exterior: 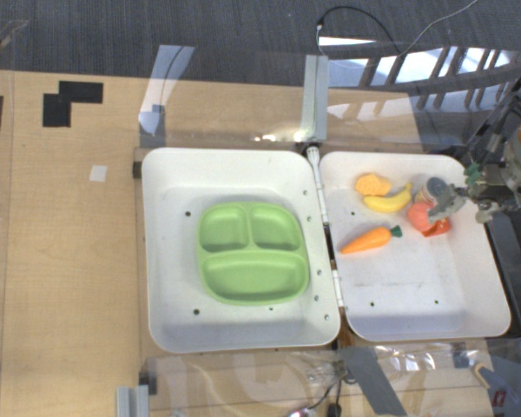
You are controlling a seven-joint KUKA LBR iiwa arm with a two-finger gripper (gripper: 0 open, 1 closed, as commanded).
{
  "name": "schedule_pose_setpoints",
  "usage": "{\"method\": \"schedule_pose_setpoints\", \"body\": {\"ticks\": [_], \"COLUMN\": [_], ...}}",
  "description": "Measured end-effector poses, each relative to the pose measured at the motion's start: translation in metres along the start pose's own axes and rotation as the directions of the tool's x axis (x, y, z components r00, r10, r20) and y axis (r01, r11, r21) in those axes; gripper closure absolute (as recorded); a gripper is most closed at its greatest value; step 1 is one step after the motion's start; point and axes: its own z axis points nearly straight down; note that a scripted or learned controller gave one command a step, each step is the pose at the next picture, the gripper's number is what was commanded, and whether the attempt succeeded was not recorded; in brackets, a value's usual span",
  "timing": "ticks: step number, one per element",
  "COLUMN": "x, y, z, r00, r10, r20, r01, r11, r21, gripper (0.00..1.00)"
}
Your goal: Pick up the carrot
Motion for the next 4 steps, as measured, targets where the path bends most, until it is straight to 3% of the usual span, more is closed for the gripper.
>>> {"method": "schedule_pose_setpoints", "body": {"ticks": [1,2,3,4], "x": [0.042,0.077,0.077,0.076], "y": [0.015,0.057,0.057,0.019], "z": [0.128,0.163,0.163,0.126], "r00": [0.967,0.954,0.954,0.842], "r10": [-0.254,-0.301,-0.301,-0.540], "r20": [-0.001,0.003,0.003,0.001], "r01": [0.254,0.301,0.301,0.540], "r11": [0.967,0.953,0.954,0.842], "r21": [0.000,-0.013,-0.012,-0.003], "gripper": [0.00,0.00,0.00,0.00]}}
